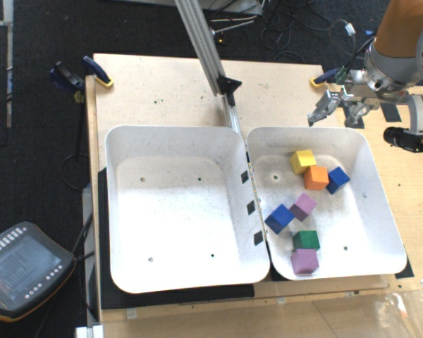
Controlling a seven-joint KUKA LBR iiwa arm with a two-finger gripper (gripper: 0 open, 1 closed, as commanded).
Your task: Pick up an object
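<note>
Seven blocks: all lie in the right bin (381, 210), so you have seven candidates and none lifted yet.
Upper cluster: yellow block (303, 161), orange block (316, 177) and blue block (337, 179) sit touching or nearly so, toward the bin's far side, closest to your gripper.
Middle pair: a light purple block (304, 205) rests just beside a second blue block (279, 218), near the bin's inner wall.
Lower pair: green block (307, 240) sits against another purple block (304, 261), toward the near rim.
Left bin (127, 189): bears no blocks that you can see.
Gripper (336, 111): it hangs above the bench just beyond the right bin's far rim, well apart from every block; its two fingers look spread apart with nothing between them.
Arm (398, 37): it reaches in from the right, its orange band above the wrist.
Done: judging from this, nothing; no block is gripped or raised.
Left for you: bring the gripper over the bin, choose a block, descend, close and lift.
Caution: the upper cluster is tightly packed, so you may find a finger landing on a neighbour.
</note>
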